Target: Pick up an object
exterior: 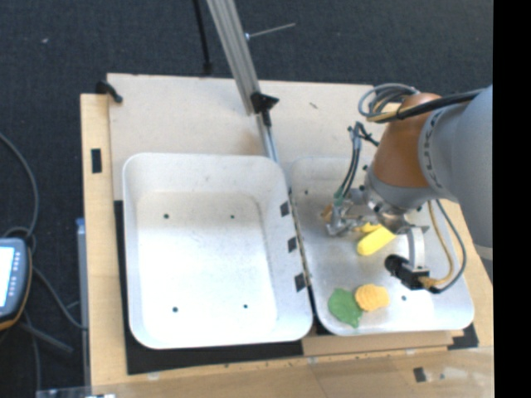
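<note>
Two white bins (207, 247) sit on a pale bench (182, 114) over dark carpet (83, 23); the gripper's (344, 220) state is unclear.

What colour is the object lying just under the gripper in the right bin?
Yellow: the oblong object by the gripper, clearest in the camera view.

This is a robotics lab or test cell: a plywood bench (191, 114) on dark carpet (83, 23) bears two shallow white bins (141, 172), an aluminium camera mast (236, 48) rises behind them, loose cables (25, 181) trail across the floor, and a handheld control pendant (10, 276) sits at the left edge.
</note>
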### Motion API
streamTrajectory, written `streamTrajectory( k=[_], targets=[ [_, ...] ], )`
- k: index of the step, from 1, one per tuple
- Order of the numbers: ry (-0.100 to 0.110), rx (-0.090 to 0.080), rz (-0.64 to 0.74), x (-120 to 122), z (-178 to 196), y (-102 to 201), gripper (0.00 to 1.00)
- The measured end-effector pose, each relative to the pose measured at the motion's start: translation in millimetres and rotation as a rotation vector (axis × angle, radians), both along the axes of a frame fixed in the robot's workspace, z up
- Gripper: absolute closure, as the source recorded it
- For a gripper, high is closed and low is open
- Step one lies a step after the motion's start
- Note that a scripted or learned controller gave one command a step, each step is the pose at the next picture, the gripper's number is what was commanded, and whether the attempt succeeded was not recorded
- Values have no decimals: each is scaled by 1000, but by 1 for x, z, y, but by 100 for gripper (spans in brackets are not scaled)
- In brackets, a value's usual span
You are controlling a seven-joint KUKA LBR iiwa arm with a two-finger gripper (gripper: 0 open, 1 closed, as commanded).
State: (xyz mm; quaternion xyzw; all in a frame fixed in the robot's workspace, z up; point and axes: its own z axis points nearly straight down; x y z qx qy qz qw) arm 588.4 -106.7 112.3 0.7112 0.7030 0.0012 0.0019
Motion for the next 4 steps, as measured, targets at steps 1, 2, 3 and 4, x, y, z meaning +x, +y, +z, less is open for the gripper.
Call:
streamTrajectory(
  k=[1,2,3,4],
  targets=[
    [-3,-1,10,1,65,0,100],
    [-2,0,14,3,102,-2,100],
    [2,2,19,12,100,52,100],
    [2,2,19,28,100,99,100]
  ],
)
